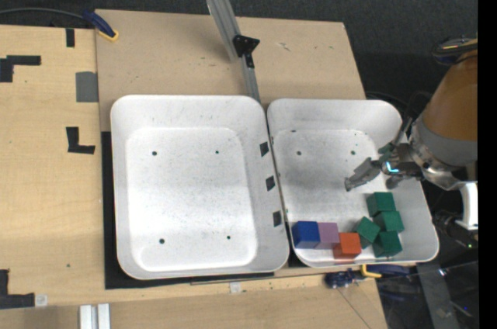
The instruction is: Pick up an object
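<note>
Progress looks early: the gripper (363, 176) hangs over the bare floor of the right bin (326, 114), fingers seemingly parted and grasping nothing, while the green blocks (384, 220), orange block (349, 244), purple block (328, 233) and blue block (306, 233) lie unlifted along the bin's near edge

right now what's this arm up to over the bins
A grey KUKA arm with an orange band reaches in from the right over the right-hand shallow white bin. Its end effector hangs above the bin floor with nothing visible between its fingers. Small blocks sit clustered along the bin's near edge: a blue cube, a purple cube, an orange cube and several green cubes. The left-hand white bin sits alongside.
</note>
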Controlling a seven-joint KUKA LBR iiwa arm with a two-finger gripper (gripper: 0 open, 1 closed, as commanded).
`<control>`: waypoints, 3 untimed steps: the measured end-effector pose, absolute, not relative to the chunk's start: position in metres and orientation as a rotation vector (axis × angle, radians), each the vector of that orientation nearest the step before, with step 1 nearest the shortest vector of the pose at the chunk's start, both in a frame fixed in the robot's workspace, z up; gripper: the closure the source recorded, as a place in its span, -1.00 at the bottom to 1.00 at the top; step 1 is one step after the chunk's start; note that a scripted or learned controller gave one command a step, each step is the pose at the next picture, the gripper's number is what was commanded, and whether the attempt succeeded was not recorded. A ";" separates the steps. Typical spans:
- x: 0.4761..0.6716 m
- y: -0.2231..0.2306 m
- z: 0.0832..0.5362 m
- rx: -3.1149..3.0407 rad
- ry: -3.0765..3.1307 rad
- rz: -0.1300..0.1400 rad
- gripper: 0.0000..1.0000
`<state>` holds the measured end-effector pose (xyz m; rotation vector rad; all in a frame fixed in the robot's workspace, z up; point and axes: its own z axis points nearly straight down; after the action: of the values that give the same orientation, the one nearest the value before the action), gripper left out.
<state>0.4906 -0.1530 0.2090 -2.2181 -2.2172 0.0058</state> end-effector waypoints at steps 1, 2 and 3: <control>0.492 -0.153 0.211 -2.219 -2.222 0.001 -1.00; 0.489 -0.148 0.167 -2.217 -2.218 0.006 -1.00; 0.492 -0.156 0.116 -2.217 -2.217 0.007 -1.00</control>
<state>0.4923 -0.1558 0.1155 -2.2172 -2.2174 0.0067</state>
